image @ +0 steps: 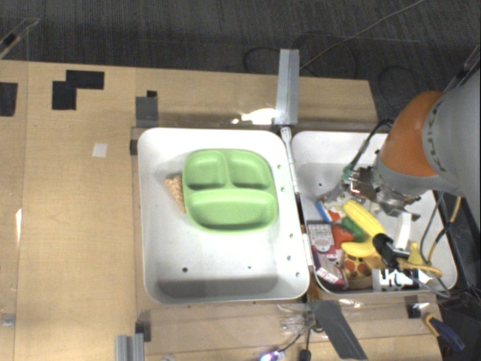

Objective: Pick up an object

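The tool (370,194) is positioned low in the right bin (319,156), at three o'clock, above a yellow corn cob (362,218) among piled toys; its state cannot be told. A green tray (228,189) is seen in the left bin (161,224).

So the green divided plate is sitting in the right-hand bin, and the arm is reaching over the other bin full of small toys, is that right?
Not quite. The camera view shows the green divided plate sitting in the left-hand bin, not the right. The rest holds: the arm is reaching over the other bin, the one full of small toys, among them a yellow corn cob.
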